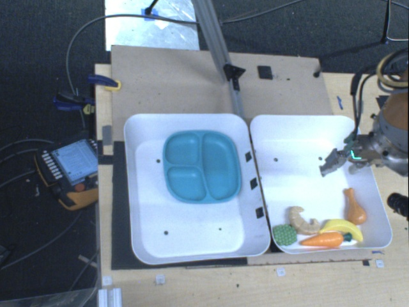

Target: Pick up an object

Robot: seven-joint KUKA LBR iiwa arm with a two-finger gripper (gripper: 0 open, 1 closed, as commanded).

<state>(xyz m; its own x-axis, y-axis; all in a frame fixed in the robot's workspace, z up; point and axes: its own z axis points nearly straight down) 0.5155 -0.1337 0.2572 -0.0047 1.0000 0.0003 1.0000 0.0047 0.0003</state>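
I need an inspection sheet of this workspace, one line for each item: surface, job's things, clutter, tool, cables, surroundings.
Surface: brown bench bearing left white bin and right white bin.
Job's things: in the right bin's near corner, yellow toy banana, orange toy carrot, orange drumstick-shaped toy, tan lumpy toy, green round toy.
Clutter: blue divided plate in the left bin.
Tool: tool over the right bin, apart from the toys; fingers unclear.
Cables: black cables on the floor.
Surroundings: dark carpet, handheld controller at left.
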